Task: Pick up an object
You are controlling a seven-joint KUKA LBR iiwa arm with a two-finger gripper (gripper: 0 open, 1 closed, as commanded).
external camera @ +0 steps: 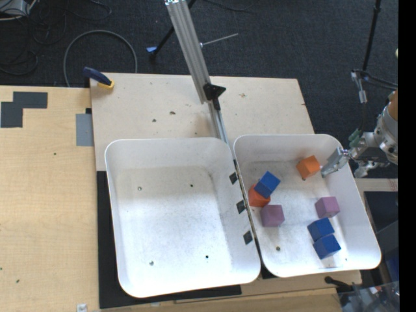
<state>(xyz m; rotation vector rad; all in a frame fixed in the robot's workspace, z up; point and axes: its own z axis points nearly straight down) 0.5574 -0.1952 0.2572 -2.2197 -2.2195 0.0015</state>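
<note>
Two shallow white plastic bins sit side by side on a pale wooden tabletop (162, 106). The left bin (130, 155) has bare white floor with a few dark specks. The right bin (367, 239) holds all the blocks.

Orange cube (309, 167) lies at the far side of the right bin, toward its right wall. The metal claw (333, 161) sits just right of it, at the right rim of that bin, reaching in from the right; can't tell whether its tips are apart or together, and nothing is seen between them. Claw looks close beside the orange cube, contact unclear.

Blue cube (267, 184) is near the left wall of the right bin, resting against or on top of a red-orange block (258, 198) just nearer. Purple cube (272, 215) lies just near of those two, touching or almost touching the red-orange one. Second purple cube (327, 207) sits toward the right wall, mid bin. Two blue cubes close together at the near right: one (320, 228) farther, other (327, 246) nearer, touching or nearly so.

Small black clips (240, 206) run along the seam between the bins. A slanted silver aluminium rail (188, 41) rises from the far side of the tabletop between the bins. A blue-and-yellow clamp handle (97, 77) sits at the tabletop's far left corner. Dark carpet with cables (97, 44) beyond
</note>
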